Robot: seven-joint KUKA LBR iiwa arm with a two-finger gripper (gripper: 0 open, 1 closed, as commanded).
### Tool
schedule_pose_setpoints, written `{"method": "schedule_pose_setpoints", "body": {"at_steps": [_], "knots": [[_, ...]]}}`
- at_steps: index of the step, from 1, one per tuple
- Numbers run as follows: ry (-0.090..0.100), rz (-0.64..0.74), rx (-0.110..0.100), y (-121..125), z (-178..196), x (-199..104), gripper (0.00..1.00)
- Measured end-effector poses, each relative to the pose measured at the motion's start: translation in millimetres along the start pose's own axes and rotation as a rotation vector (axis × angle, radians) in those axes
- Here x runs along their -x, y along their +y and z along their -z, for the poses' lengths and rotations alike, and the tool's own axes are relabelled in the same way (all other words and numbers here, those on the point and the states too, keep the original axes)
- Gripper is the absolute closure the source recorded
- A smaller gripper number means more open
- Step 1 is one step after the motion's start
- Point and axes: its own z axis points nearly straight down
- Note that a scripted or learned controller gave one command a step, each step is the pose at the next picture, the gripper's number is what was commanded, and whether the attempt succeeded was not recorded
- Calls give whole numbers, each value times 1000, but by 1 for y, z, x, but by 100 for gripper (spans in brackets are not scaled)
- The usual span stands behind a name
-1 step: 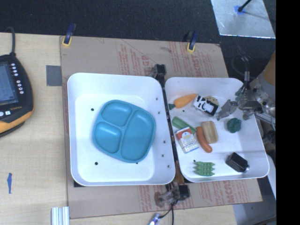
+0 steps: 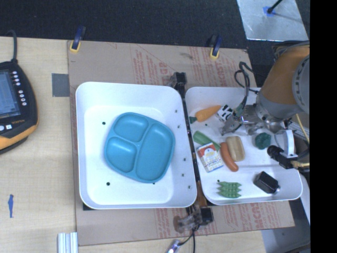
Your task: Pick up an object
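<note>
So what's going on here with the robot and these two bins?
The arm reaches in over the right bin, which holds small items: a carrot, a hot dog, pea pods and a black block. Its gripper hovers by the hot dog, nothing visibly held. The left bin holds a blue tray.

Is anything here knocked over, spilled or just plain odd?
Nothing looks spilled or broken. The blue divided plate sits askew in the left bin, turned at an angle to its walls. The toy foods, such as the carrot, lie loosely scattered in the right bin.
</note>
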Motion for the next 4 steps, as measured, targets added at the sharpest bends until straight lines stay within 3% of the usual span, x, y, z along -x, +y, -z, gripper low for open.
{"method": "schedule_pose_setpoints", "body": {"at_steps": [1, 2, 3, 4], "knots": [[0, -5, 7, 34, 80, 51, 0], [-3, -3, 18, 60, 18, 15, 0], [-9, -3, 27, 66, 13, -34, 0], [0, -5, 4, 6, 42, 20, 0]]}}
